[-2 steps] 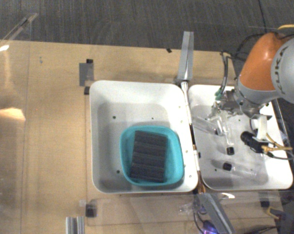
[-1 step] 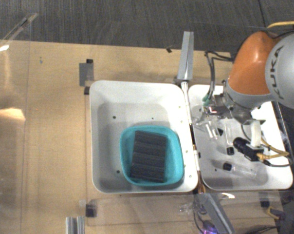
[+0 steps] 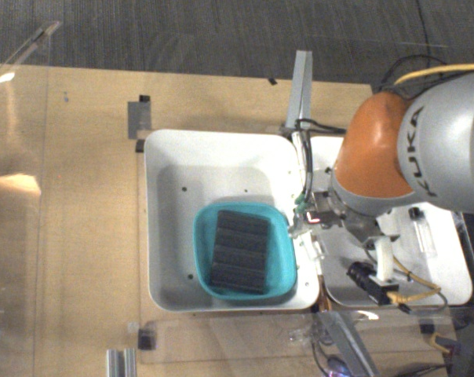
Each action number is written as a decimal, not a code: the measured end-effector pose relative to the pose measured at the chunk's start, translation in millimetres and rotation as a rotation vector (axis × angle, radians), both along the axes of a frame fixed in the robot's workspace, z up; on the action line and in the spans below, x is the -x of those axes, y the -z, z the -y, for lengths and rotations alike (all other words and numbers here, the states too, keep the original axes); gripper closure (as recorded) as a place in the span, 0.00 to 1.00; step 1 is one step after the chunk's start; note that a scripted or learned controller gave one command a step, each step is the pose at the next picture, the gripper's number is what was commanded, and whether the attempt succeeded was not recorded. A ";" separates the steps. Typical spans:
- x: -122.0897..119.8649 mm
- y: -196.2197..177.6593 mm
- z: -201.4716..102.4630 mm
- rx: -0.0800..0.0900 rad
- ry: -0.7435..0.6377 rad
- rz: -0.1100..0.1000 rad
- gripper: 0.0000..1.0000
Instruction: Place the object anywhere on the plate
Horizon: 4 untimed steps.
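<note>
- The dark ribbed block lies flat inside the teal plate, within the rim, so the placing looks done.
- The plate sits in the left bin, toward its near right corner, close to the wall between the bins.
- The arm hangs over the right bin, its wrist just beside the plate's right edge.
- The gripper is in under the wrist and I cannot tell its state; nothing shows held.
</note>
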<state>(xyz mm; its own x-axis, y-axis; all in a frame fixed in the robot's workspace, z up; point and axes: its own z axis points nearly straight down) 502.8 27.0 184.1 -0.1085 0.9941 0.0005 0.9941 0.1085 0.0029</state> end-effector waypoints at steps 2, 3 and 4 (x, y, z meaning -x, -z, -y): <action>-31.8 -1.0 3.7 0.000 -0.030 0.003 0.00; -3.7 -63.6 88.3 0.002 -0.070 0.007 0.00; -6.0 -74.6 87.3 0.002 -0.074 0.014 1.00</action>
<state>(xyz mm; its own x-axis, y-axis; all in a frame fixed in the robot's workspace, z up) 508.8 -60.3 258.8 -0.1820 0.9833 -0.0039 0.9832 0.1820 0.0162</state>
